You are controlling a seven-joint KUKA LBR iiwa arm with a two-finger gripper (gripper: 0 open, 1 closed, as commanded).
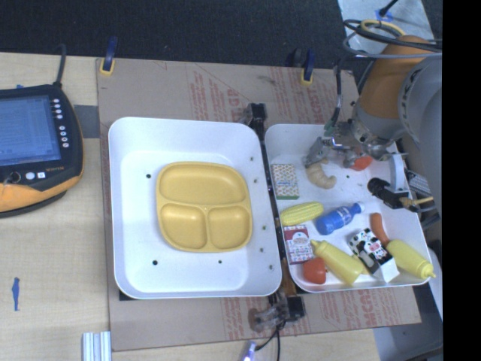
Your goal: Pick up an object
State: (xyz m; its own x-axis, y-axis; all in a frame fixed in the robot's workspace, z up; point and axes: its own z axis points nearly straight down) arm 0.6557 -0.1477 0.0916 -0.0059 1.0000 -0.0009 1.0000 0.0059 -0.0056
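Gripper (317, 156) is being held low over the right bin (289, 138), beside the croissant (322, 175) — likely lining up a grasp; finger state cannot be told.

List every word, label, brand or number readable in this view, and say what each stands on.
None can be read.
Cardboard sheet: red print, too blurred.
Teach pendant: screen text too small.
Small patterned box: print too small.
Red-and-white packet: label blurred.
Black-and-white carton: pattern, no legible text.
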